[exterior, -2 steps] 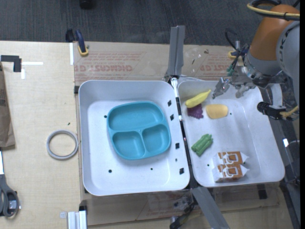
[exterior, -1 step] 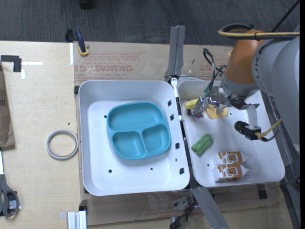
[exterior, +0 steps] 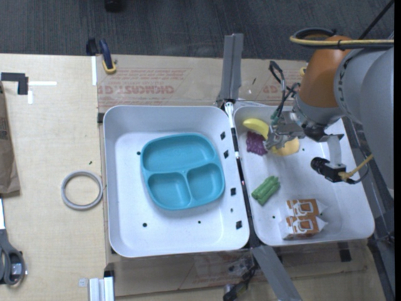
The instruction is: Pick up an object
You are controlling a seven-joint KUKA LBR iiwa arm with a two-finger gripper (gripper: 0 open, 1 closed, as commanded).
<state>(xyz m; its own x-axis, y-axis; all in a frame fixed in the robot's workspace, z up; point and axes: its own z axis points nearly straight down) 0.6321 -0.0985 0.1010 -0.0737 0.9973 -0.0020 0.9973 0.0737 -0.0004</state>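
**Arm low over the back of the right bin, among the toy food**

Nearest the camera, at the table's [exterior: 50, 105] 8 o'clock edge, lie a pair of scissors [exterior: 10, 265]. Just beyond them, at about 9 o'clock, a grey ring [exterior: 81, 189] lies flat on the wood, left of the left bin [exterior: 119, 231]. That bin holds a blue divided plate [exterior: 182, 170], flat and near its middle.

In the right bin [exterior: 351, 231], at its 5 o'clock corner, sits a small brown-and-white carton [exterior: 303, 217]. Toward 9 o'clock from it, well apart, a green ridged piece [exterior: 265, 189] lies at a slant near the bin's left wall. Further back, at the bin's 11 o'clock corner, a banana [exterior: 255, 125] lies just above a purple piece [exterior: 255, 143], the two touching or nearly so. A yellow piece [exterior: 287, 147] lies just beside them at 3 o'clock.

The hand [exterior: 273, 138] is down between the purple piece and the yellow piece, close against both. I cannot tell whether it is apart or together, since the wrist and cables cover it. The grey arm [exterior: 369, 86] with its orange band [exterior: 322, 68] reaches in from 2 o'clock.

At the far edge, near 11 o'clock, a clamp [exterior: 105, 55] sits on the table.
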